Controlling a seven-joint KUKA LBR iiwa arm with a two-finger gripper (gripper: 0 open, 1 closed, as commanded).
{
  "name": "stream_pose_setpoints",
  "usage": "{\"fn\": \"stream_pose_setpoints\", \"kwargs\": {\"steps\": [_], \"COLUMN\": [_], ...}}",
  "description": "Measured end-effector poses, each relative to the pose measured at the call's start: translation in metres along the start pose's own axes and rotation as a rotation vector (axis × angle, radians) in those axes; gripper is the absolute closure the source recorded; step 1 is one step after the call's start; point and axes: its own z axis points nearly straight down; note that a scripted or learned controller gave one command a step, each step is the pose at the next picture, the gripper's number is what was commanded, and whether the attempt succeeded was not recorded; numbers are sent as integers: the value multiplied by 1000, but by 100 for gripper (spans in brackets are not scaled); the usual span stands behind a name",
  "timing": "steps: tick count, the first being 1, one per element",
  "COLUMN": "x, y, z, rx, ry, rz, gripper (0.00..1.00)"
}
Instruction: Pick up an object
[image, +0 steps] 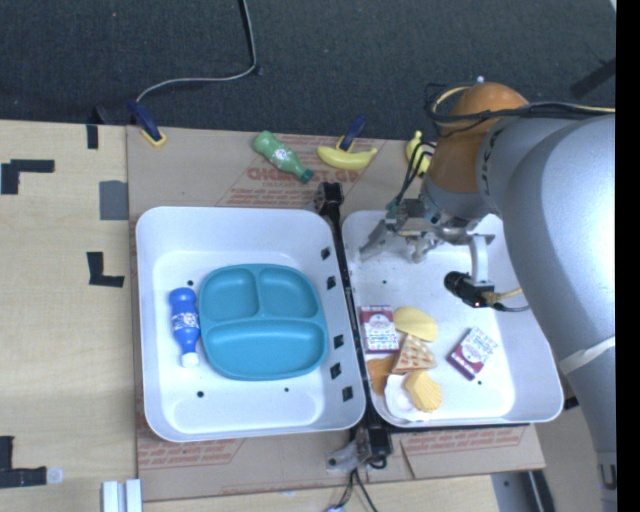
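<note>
Object to pick up: any 1 of the toy food pieces clustered in the near half of the right bin (520, 395), with none in the gripper (412, 240) yet. Hovering over the far half of that right bin, near its far wall, grey arm (560, 230) reaching in from the bin's right side; impossible to tell whether the tool is clenched or released, and nothing seen held in it. Toward the right bin's near-left corner, touching or overlapping: a red-and-white packet (378, 330), a pale yellow chip (415, 323), a waffle wedge (413, 355), an orange piece (377, 373) and a yellow lump (425, 392). Apart from that pile, nearer the right bin's right side, a 2nd red-and-white packet (471, 352), lying alone on bare white floor. Left of the right bin, the other bin (165, 235) with a blue divided plate (264, 321) and a blue bottle (183, 325); beyond the right bin's far-left corner, a green bottle (282, 156) and a banana (346, 156) on the cardboard. Judged as the approach stage, grasp not yet begun. To do it well: choose the lone 2nd packet rather than the crowded pile, centre above it, line the jaws across its narrow side, descend straight, close firmly, then lift slowly and check for a slip. Likely risk with the pile: nudging neighbours or pinching 2 pieces at once.
</note>
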Motion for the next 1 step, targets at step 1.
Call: {"fn": "stream_pose_setpoints", "kwargs": {"steps": [1], "x": [-3], "y": [-3], "z": [9], "rx": [-2], "ry": [-2], "rz": [1], "gripper": [0]}}
